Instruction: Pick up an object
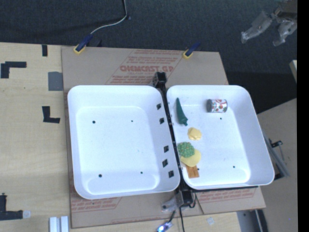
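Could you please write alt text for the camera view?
The hand hovers at upper right, beyond the right bin, which holds a small can, a green strip, a yellow piece and a green-and-yellow cluster near its left wall.

Robot end section, seen at the upper right corner of the camera view. The claw [270, 30] is pale grey to off-white, built of angular, blocky metal parts. Two slim, light-coloured fingers [252, 31] branch outward from a darker central body. A small teal-green patch marks the housing above them. The picture is blurred here, so screws, cables and lettering cannot be made out.
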Robot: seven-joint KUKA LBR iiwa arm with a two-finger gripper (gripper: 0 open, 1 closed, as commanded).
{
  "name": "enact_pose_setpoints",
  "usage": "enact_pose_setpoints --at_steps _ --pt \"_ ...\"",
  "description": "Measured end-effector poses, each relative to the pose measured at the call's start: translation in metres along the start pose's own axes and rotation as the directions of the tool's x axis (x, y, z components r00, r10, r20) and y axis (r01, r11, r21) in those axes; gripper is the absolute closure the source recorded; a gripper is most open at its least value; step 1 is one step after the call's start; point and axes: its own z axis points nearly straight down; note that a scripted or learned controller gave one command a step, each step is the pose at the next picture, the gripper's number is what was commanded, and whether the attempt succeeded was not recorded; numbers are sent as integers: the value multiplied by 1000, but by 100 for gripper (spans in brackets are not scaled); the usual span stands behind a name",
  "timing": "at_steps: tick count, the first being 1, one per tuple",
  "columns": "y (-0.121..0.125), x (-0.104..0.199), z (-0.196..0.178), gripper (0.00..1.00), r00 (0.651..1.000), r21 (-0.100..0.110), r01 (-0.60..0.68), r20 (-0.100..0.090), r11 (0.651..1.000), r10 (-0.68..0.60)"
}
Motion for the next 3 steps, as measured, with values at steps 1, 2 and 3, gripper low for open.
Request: enact_pose_setpoints --at_steps 1,2,3 --pt "0 0 1 100 1000 18 -1 -2 1000 1" --pt "-87 -1 -53 100 1000 13 -4 -4 1000 4" --pt "-160 -44 -50 100 1000 18 -9 -3 1000 9"
